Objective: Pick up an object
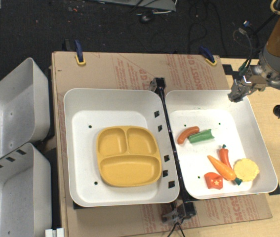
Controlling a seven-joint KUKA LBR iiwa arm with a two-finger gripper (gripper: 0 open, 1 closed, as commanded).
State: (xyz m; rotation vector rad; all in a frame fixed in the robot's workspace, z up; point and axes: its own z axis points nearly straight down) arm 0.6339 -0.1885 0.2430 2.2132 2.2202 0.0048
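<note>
The right bin (243,107) holds several toy foods. An orange sausage (187,134) lies beside a green cucumber piece (201,136) near the bin's middle. Lower right lie an orange carrot (221,167), a red chili (224,155), a red pepper (214,180) and a yellow round piece (246,170). My gripper (238,94) hangs above the bin's far right corner, well away from all the foods. Nothing shows between its fingers.
The left bin (80,107) holds a yellow divided tray (128,155). White containers (11,132) stand off the bench at the left. A black divider (164,127) runs between the bins. Blue clamps (79,53) hold the board's far edge.
</note>
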